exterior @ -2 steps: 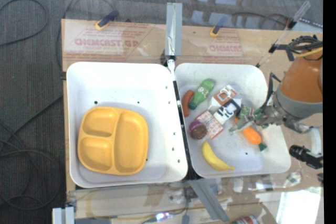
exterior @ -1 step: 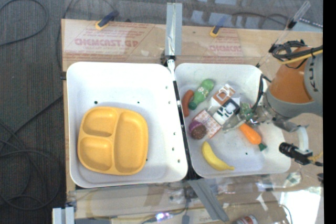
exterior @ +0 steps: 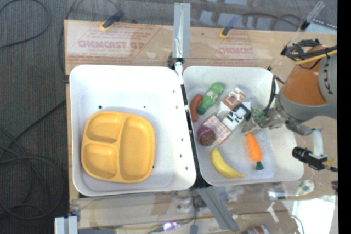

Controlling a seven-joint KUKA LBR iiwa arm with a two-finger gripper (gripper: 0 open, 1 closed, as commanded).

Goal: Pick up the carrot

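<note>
Two shallow white bins sit side by side on the worktop [exterior: 109, 44]. The left bin [exterior: 88, 82] carries a yellow divided tray [exterior: 118, 146] toward its 7 o'clock part, three compartments facing up.

The right bin [exterior: 285, 170] holds the clutter. The carrot [exterior: 254, 149] lies at about 4 o'clock from the bin's centre, orange body pointing up toward 12 and its dark green stub toward 6, flat on the bin floor and apart from the other pieces. At 8 o'clock from the carrot lies a yellow banana [exterior: 224, 164], curving toward the bin's lower edge. Toward 10 o'clock from the carrot a small carton [exterior: 215, 130] rests with a dark purplish round piece at its lower left end, and above it are a black-and-white box [exterior: 236, 114] and a brown-and-white box [exterior: 233, 98], close together. A green bottle-shaped toy [exterior: 211, 97] lies tilted near the bin's top, with a reddish sausage [exterior: 195, 107] just beside it along the left wall.

The arm enters from 3 o'clock — grey shell with the orange band [exterior: 304, 87] over the bin's right rim. The gripper [exterior: 262, 120] is at about 1 o'clock from the carrot, just above its top end; whether it touches the carrot is unclear, and from this slant I cannot tell how the fingers stand.
</note>
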